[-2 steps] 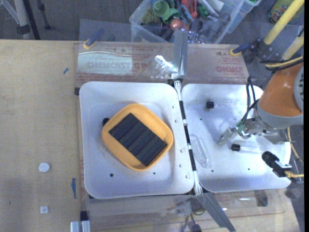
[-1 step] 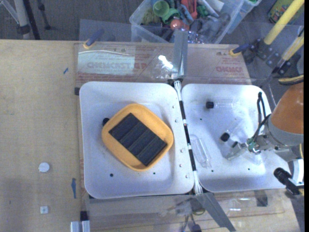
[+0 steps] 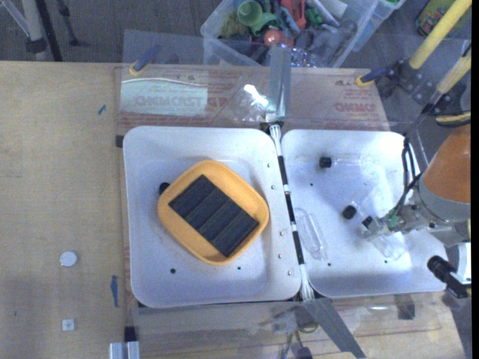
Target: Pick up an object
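Note:
A yellow, rounded square object (image 3: pixel 213 212) with a black ribbed top lies tilted in the middle of the left bin (image 3: pixel 142 275). In the right bin (image 3: pixel 419 275) lie clear plastic pieces: one with a black cap (image 3: pixel 325 161) near the back, and a long one (image 3: pixel 310 234) beside the divider. A second black cap (image 3: pixel 349 212) sits near the bin's middle. My gripper (image 3: pixel 380 226) is low over the right side of the right bin, close to a clear piece with a small black end (image 3: pixel 368 222). I cannot tell whether it touches that piece.
The arm's orange band (image 3: pixel 456 172) and grey wrist overhang the right bin's right edge. A metal divider (image 3: pixel 278 88) rises behind the bins, with a clear tub of toys (image 3: pixel 299 13) further back. A small white disc (image 3: pixel 68 259) lies on the wooden bench at left.

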Controlling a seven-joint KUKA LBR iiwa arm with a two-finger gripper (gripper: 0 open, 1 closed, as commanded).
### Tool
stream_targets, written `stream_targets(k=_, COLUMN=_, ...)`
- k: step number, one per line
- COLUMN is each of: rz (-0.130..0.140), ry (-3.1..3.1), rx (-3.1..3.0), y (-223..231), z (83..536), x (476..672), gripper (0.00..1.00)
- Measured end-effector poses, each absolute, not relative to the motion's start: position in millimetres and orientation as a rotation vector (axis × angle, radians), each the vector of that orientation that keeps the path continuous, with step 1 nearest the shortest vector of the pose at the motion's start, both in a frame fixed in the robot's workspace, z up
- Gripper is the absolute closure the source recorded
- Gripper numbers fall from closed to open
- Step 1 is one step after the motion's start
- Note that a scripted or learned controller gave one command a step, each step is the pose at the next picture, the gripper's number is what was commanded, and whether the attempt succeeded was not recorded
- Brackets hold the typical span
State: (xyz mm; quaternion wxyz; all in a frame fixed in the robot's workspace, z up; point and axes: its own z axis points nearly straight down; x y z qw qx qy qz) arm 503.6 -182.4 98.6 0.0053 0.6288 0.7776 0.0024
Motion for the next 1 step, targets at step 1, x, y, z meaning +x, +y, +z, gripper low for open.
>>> stream_targets(k=1, rz=0.000, ry=2.310, rx=2.126, y=-171.6, z=232.3, x=541.8, gripper=1.00)
